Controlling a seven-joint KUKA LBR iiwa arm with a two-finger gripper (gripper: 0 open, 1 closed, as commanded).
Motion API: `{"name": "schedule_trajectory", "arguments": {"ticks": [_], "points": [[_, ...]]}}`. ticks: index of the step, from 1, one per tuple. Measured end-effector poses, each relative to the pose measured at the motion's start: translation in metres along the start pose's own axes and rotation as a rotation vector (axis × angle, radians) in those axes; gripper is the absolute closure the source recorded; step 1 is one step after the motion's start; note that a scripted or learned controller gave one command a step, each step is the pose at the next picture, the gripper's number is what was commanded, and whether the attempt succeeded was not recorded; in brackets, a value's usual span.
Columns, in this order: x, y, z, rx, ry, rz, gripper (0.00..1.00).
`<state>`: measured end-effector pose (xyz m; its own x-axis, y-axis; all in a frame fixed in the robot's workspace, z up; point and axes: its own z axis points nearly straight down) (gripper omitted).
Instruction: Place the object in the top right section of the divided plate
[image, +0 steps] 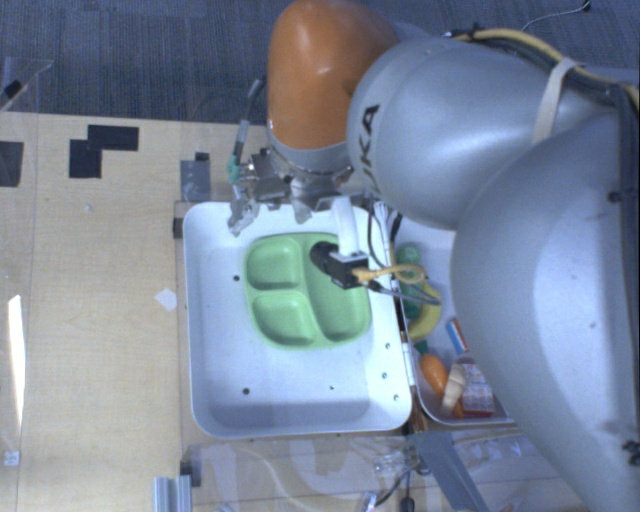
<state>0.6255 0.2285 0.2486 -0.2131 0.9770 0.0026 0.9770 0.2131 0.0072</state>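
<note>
A green divided plate (290, 315) lies flat in the left white bin (280, 395).

Tally on the tabletop (90, 350): two bins, one plate, three loose items, two marks.

I count two white bins, the left bin (220, 340) and the right bin (428, 408), the second largely covered by my own arm. There is one green divided plate (290, 315), and it has three sections. Of loose items I can make out three: one yellow item (428, 318), one orange item (433, 372) and one red-and-white packet (472, 390); whether there are more I cannot tell. Two black marks (100, 150) are also noted.
</note>
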Motion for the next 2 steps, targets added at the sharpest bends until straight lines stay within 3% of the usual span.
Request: {"name": "schedule_trajectory", "arguments": {"ticks": [1, 2], "points": [[-0.0001, 0.0018, -0.0108, -0.004, 0.002, 0.000, 1.00], [0.0000, 0.0018, -0.0107, -0.004, 0.002, 0.000, 0.00]]}}
